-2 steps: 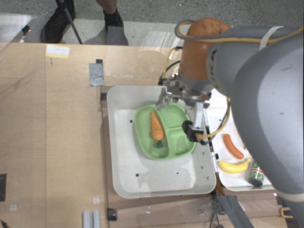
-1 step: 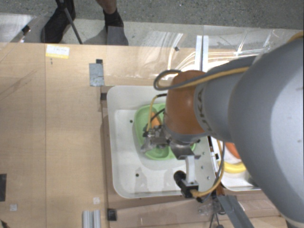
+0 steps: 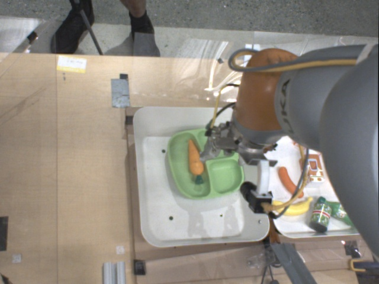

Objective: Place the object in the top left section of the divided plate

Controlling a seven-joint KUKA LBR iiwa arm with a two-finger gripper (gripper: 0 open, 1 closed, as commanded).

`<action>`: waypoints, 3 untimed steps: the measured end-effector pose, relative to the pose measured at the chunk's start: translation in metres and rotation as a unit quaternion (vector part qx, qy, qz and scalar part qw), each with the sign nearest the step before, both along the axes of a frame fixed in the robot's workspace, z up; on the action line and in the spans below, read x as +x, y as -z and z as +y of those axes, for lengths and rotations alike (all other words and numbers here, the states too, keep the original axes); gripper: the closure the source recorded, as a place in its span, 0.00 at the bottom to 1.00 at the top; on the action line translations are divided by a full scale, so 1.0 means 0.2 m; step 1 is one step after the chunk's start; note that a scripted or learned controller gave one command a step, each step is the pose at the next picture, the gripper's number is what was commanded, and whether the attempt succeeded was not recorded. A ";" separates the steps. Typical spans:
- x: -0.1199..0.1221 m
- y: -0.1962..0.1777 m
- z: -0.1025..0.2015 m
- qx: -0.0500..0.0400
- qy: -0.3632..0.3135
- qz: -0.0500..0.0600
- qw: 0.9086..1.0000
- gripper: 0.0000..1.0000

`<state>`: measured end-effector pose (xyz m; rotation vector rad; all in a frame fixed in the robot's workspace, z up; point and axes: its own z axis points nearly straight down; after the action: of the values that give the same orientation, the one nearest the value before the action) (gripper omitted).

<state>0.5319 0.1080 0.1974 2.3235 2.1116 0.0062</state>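
A green divided plate (image 3: 180,179) lies in the left white bin (image 3: 154,218). An orange toy carrot (image 3: 195,158) with a dark green tip lies lengthwise in the plate's large left section, close to the divider ridge. My gripper (image 3: 212,148) hangs right over the plate's upper middle, its metal end just right of the carrot's top. The grey arm and its orange band (image 3: 260,93) cover the plate's upper right part. Whether anything is held between the fingers is hidden.
The right bin (image 3: 296,229) holds a red sausage (image 3: 288,180), a yellow banana (image 3: 293,207), a green bottle (image 3: 320,214) and a printed card (image 3: 314,167). Bare white floor of the left bin lies below and left of the plate. A grey tape patch (image 3: 120,92) sits on the wooden bench.
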 end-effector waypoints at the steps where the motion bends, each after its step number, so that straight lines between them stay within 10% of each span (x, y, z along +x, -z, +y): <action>1: -0.13 0.22 0.22 0.000 -0.179 0.001 0.984 0.00; 2: 0.39 0.52 -0.02 0.000 -0.031 -0.001 1.000 0.00; 3: 0.41 0.43 0.04 0.011 -0.037 -0.009 0.999 1.00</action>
<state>0.6129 0.1158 0.1105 2.2462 2.1987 0.0491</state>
